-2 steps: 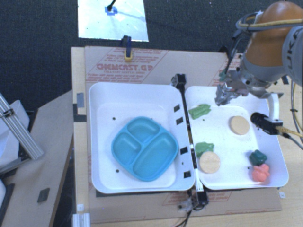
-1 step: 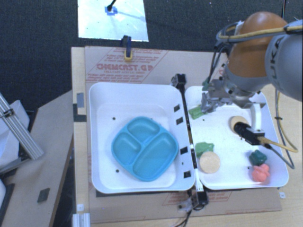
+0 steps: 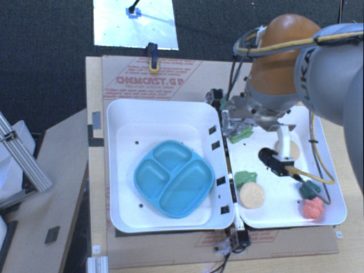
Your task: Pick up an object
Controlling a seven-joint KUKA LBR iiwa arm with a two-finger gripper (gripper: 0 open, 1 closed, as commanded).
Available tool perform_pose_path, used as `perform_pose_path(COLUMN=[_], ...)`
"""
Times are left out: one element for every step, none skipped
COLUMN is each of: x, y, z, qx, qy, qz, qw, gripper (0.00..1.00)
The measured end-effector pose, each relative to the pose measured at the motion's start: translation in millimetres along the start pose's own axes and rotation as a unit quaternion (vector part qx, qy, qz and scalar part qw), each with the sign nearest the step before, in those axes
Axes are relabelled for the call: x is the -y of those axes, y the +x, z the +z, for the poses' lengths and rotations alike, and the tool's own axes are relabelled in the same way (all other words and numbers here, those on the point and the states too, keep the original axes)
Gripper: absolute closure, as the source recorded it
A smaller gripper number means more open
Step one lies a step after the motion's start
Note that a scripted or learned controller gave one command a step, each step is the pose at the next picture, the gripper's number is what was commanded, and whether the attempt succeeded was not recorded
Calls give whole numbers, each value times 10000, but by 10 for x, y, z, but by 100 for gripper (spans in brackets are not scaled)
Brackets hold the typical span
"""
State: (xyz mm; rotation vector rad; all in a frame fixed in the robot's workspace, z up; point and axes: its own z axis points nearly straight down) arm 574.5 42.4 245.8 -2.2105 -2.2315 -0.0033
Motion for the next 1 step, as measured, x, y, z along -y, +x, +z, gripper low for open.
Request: perform_pose_path(x=[149], y=[594], z=[90], qx=[-4], qy=[5], qz=[-7], qw=[10000], gripper=[100])
